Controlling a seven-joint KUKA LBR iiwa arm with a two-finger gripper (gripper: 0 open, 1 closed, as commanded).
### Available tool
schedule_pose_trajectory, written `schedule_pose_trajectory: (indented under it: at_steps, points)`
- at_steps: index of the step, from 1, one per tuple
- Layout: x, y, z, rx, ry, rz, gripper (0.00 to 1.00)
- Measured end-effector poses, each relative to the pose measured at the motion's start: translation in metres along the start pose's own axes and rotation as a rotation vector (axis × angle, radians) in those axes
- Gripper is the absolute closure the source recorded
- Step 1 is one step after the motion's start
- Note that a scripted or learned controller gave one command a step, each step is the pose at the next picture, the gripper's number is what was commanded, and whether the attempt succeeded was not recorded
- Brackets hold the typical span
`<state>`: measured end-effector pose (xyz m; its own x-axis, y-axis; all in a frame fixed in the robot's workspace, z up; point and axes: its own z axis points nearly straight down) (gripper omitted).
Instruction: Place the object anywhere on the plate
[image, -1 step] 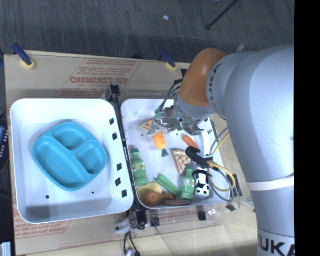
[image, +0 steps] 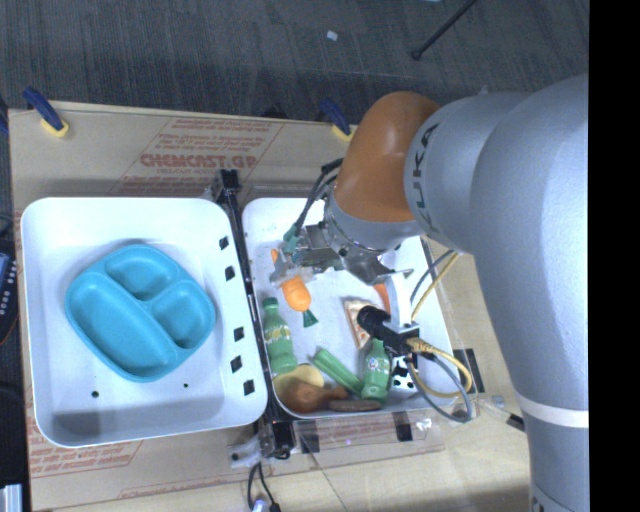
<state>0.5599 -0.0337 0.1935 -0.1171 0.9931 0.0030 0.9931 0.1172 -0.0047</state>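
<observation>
A blue divided plate (image: 140, 308) lies in the left bin (image: 60, 230). The right bin (image: 262, 222) holds a pile of toy food: an orange carrot-like piece (image: 296, 294), a green bottle (image: 276, 338), a green pepper-like piece (image: 338, 366), a second green bottle (image: 376, 364), a sandwich wedge (image: 358, 318) and brown and yellow pieces (image: 308, 390) at the front. My gripper (image: 298, 254) hangs over the back of the right bin, just above the orange piece. The wrist hides most of it.
A black clip rail (image: 238, 290) runs between the two bins. Yellow cable (image: 440, 352) loops over the right bin's right side. The arm's grey body (image: 510, 200) covers the right of the bench. Blue clamps (image: 48, 112) hold the cardboard at the back.
</observation>
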Motion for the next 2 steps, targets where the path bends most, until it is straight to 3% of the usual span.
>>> schedule_pose_trajectory:
  at_steps: [1, 2]
  points:
    - [0.115, 0.0283, -0.0417, 0.003, -0.003, 0.149, 1.0]
    - [0.1115, 0.0277, -0.041, 0.005, -0.005, 0.156, 0.0]
